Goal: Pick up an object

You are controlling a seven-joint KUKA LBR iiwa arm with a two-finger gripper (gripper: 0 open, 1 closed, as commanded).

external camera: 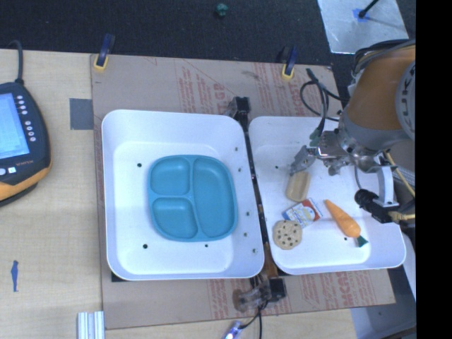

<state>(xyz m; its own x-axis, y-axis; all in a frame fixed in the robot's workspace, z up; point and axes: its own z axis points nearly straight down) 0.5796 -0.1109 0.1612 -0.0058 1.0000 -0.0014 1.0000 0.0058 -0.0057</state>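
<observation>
End effector [302,162] just above tan block [297,186].

The arm [381,90] is covering the right bin's [318,263] far corner; the handheld pendant [18,136] is running off the left edge.
</observation>
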